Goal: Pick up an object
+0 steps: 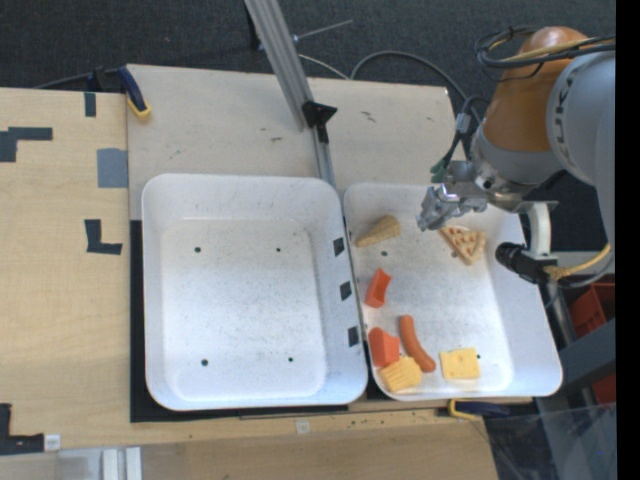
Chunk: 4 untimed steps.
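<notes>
Light wood desk (60, 268), dark floor behind. Pincer (437, 218) hovers over right bin (520, 363), opening unclear. Sausage (417, 342) lies diagonal, long axis upper-left to lower-right.

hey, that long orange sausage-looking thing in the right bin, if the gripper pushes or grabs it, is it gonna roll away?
Probably. The sausage looks round and slim, so a sideways nudge may roll it. It looks like a stiff toy, likely light. The orange block beside it could stop it from rolling that way.
</notes>
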Each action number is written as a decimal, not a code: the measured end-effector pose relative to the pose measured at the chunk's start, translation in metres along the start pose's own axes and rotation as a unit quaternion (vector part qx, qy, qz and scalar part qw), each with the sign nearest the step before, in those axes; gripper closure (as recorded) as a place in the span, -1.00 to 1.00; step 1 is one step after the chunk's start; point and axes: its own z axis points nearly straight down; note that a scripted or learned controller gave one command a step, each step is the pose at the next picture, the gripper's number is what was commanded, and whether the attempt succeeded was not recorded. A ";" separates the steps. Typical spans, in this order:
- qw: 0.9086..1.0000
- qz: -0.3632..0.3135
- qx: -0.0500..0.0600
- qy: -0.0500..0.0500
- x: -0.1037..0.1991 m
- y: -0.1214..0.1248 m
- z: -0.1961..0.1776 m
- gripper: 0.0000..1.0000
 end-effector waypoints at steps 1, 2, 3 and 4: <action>1.000 0.000 0.000 0.000 0.000 0.001 -0.046 1.00; 1.000 -0.002 0.003 0.001 0.052 -0.007 -0.048 1.00; 1.000 -0.002 0.003 0.001 0.101 -0.010 -0.050 1.00; 1.000 -0.002 0.003 0.001 0.151 0.000 -0.042 1.00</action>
